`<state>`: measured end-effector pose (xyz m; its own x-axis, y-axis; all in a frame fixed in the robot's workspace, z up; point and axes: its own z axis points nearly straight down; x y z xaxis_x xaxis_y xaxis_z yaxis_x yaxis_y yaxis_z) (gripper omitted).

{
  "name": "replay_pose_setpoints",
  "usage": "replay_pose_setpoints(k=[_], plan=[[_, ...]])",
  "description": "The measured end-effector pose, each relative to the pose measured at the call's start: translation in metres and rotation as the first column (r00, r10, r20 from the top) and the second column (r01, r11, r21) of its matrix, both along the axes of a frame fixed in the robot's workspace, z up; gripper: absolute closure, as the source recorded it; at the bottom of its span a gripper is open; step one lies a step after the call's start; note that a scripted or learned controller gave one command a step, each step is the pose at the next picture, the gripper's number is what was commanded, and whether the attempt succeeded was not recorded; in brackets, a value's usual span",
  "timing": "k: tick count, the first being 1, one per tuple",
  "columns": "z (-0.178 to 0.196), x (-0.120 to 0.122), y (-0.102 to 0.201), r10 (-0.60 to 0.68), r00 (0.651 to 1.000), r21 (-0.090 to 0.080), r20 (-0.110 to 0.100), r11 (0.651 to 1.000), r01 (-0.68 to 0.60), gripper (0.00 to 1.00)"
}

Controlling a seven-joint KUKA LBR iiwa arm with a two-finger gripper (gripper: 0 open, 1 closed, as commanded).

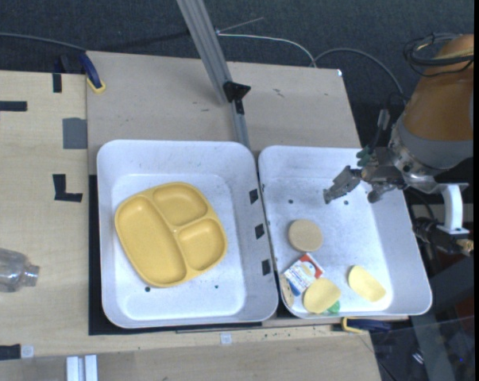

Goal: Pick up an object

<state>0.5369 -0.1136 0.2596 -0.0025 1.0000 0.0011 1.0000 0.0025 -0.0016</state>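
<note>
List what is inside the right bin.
Inside the right bin: a round tan disc, a small red and white packet, two yellow pieces. Something green peeks from under one; the rest of it is covered.

Right bin's [398, 236] upper half lies bare; round disc [305, 234], packet [300, 275], yellow pieces [366, 283] crowd its lower part

Grey arm [434, 137] w/ orange band, dark metal end effector [357, 190], black cables.
</note>
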Motion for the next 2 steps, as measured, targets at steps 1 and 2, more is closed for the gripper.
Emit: replay_pose_setpoints(k=[1,2], plan=[[-0.072,0.046,-0.051,-0.005,1.000,-0.003,-0.004,1.000,0.004,0.00],[-0.174,0.070,-0.089,-0.004,1.000,-0.004,0.001,1.000,0.004,0.00]])
